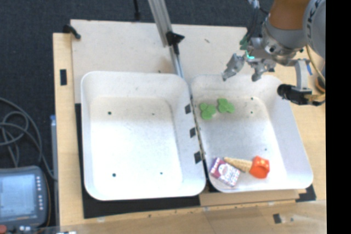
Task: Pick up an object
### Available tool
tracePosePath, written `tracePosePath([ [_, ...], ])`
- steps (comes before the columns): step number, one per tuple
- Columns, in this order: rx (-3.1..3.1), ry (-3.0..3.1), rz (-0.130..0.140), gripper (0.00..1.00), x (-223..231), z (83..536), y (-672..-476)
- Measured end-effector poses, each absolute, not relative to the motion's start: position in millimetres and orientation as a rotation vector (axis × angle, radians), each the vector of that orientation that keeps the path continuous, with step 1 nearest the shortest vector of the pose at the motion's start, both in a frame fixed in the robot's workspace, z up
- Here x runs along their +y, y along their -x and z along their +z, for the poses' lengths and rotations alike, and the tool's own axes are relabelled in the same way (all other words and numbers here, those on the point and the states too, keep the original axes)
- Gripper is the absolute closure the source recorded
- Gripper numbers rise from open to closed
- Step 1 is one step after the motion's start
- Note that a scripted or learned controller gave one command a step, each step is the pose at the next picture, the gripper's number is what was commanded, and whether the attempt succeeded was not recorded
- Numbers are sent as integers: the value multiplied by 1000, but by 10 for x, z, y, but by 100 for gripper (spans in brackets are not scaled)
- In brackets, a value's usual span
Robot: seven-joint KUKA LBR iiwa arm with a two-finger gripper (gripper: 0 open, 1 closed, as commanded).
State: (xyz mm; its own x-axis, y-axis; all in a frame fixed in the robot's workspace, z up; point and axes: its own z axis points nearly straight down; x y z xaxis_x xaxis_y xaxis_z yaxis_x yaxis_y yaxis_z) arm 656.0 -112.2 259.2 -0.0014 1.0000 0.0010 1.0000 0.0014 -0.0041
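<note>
Above the right white plastic bin's [285, 129] far rim, at about one o'clock from its centre, the grey two-finger gripper [241, 74] hangs with its jaws spread wide and nothing between them. Nearest candidates are two flat green leaf-shaped pieces [215, 108], touching, toward ten o'clock on the floor; they look thin, so the fingers could skid over them or close on air. At six o'clock a small purple-and-white packet [225, 171], a tan cone [237, 163] and an orange-red block [260, 167] crowd together near the bin wall, leaving little finger room. Left white bin [137, 134] sits beside.
</note>
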Motion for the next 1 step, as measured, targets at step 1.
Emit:
tracePosePath([
  [1, -2225, 2219, 0, 0, -1125, 2624, -6568],
])
